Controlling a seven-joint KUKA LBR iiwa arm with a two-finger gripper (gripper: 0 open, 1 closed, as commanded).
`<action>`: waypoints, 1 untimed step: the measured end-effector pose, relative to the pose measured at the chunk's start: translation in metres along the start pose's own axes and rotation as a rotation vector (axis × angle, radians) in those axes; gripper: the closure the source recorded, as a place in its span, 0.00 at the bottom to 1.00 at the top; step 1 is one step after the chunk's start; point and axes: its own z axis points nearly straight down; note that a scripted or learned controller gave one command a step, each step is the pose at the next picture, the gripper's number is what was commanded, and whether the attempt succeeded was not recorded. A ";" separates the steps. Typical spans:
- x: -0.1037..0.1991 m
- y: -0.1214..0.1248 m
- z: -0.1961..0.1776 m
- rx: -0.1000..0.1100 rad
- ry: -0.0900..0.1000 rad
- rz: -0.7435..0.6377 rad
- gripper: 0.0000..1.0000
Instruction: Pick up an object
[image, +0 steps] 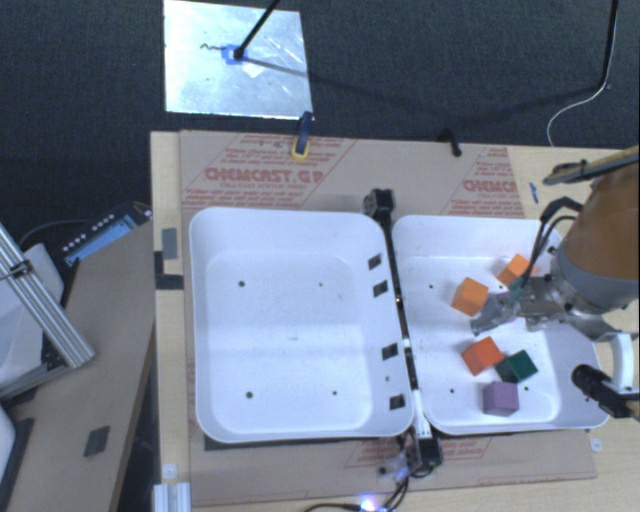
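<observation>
While the gripper hangs low at the frame's right, between orange blocks, nothing is lifted. Jaw state: cannot tell. Grasp and lift remain.

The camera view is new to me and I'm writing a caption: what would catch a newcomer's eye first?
The cluster of colored blocks in the right bin: three orange blocks, a green block and a purple block. Next, the arm's gripper low among them, between the orange blocks. The left bin beside it is a broad white contrast.
</observation>
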 end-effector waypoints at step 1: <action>0.028 0.005 0.087 -0.008 -0.002 0.000 0.00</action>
